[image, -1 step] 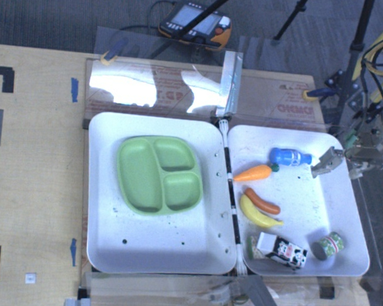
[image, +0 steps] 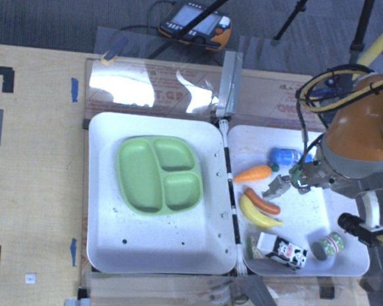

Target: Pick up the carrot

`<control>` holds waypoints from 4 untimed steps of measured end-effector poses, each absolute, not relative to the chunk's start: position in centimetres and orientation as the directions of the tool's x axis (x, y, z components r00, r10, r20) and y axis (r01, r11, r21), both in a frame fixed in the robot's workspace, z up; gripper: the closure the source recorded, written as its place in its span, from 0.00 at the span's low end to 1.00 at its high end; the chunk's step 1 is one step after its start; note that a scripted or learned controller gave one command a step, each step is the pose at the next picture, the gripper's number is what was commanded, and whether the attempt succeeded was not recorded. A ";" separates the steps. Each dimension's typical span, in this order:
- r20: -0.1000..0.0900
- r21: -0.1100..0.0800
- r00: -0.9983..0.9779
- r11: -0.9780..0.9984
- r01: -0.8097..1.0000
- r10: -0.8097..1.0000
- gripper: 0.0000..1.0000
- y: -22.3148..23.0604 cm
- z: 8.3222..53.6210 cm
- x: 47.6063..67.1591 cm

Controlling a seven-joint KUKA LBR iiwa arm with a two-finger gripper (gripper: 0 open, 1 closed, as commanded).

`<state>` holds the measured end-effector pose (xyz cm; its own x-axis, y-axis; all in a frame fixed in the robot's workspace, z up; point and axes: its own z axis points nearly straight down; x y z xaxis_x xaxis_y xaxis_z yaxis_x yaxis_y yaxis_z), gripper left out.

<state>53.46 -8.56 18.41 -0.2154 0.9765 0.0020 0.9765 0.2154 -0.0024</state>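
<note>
The carrot is orange with a green tip and lies at the left side of the right bin, near the divider. My gripper hovers just right of and slightly below the carrot, above the red sausage. Its fingers look spread, and nothing is between them. The arm comes in from the right, its orange band above the wrist.
In the right bin lie a red sausage, a yellow banana, a blue can, a black-and-white carton and a small green-labelled can. The left bin holds a green divided plate.
</note>
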 end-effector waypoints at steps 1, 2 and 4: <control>-0.001 0.003 -0.326 0.326 0.945 0.945 0.00 -9.8 13.0 59.1; -0.001 0.003 -0.406 0.406 0.914 0.914 0.00 -10.4 21.5 55.9; 0.000 0.001 -0.433 0.433 0.902 0.902 0.00 -11.5 16.4 49.4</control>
